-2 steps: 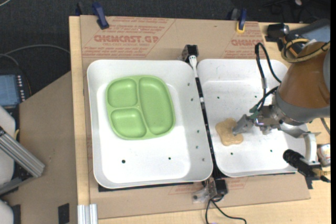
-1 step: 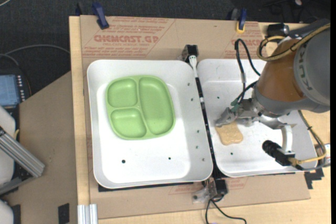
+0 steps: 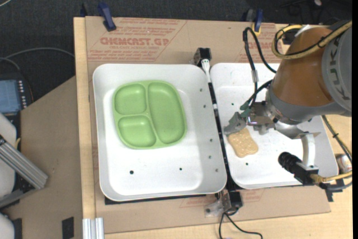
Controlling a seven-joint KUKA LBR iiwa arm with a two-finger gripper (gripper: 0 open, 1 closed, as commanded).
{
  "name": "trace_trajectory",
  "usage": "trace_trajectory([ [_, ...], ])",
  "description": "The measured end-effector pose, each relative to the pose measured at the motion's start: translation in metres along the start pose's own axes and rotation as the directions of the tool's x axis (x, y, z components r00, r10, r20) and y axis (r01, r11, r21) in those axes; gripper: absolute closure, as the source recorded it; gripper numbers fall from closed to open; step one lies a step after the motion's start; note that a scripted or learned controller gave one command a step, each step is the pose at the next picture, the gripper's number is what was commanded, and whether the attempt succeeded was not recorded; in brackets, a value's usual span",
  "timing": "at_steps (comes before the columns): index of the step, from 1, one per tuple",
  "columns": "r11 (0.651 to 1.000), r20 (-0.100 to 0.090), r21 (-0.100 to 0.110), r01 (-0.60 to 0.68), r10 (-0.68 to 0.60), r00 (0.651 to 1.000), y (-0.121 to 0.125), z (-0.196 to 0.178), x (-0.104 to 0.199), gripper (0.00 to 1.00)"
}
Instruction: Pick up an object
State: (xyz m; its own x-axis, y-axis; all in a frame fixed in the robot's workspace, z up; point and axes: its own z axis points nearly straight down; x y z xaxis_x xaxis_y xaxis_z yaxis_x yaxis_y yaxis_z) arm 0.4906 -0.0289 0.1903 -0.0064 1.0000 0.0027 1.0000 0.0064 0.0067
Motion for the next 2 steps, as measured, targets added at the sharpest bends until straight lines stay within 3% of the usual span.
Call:
trace_trajectory([
  [1,1.000,-0.001,-0.014,0.000,0.000,1.000,-0.0078,-0.2098,0.0459,0.00],
  [2,1.000,0.004,0.002,-0.005,0.005,1.000,-0.0086,-0.2115,0.0441,1.00],
])
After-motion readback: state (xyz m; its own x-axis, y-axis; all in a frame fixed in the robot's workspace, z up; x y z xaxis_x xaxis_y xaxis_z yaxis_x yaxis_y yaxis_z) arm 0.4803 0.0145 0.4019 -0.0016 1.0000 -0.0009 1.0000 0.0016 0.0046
